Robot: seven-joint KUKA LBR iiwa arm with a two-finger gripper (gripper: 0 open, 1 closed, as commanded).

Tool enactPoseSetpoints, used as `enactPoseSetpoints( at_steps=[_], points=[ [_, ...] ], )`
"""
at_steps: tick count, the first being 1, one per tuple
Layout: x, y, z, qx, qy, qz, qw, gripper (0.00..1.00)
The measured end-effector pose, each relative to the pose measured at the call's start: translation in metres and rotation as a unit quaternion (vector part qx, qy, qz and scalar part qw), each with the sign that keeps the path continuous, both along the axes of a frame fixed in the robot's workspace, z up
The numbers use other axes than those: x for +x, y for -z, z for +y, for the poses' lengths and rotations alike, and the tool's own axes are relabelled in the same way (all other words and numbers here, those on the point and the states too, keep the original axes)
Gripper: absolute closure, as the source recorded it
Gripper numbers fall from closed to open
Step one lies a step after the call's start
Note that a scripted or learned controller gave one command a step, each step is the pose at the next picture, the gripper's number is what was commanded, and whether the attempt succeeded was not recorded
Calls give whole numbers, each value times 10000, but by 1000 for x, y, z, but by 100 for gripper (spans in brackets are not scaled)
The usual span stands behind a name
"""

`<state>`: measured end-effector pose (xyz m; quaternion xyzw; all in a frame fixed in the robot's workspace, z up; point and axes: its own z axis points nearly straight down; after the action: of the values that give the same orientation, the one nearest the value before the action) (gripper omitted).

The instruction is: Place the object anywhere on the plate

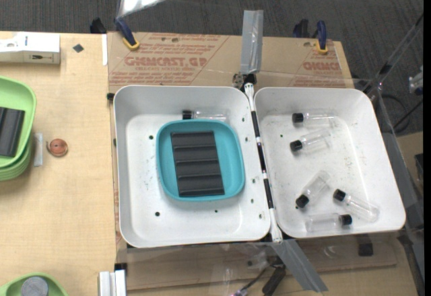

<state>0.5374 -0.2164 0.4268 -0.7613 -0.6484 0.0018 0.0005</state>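
The left shallow white plastic bin [135, 173] holds a square teal plate [232, 160], and on the plate lies a black ribbed insert [196, 163] which covers most of its middle. One small clear vial with a black cap [195, 115] lies behind the plate, near the back wall of this bin. The right shallow white plastic bin [377, 153] holds five more clear plastic vials with black caps, all lying on their sides: two at the back [311, 118] [308, 143], and three near the front [311, 192] [355, 202] [326, 223]. The state of the end effector cannot be told from this view.

I judge that the task is not yet started. The main risk is the grasp: the vials are round, smooth and transparent, so they may roll away or slip from the fingers. The three front vials lie close together, so a descent may push a neighbour. On the plate, a vial may roll along the ribs and over the low rim
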Motion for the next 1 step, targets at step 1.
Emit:
enactPoseSetpoints(
  at_steps=[1],
  points=[
    [0,0,0,0,0,0,10000,0]
  ],
)
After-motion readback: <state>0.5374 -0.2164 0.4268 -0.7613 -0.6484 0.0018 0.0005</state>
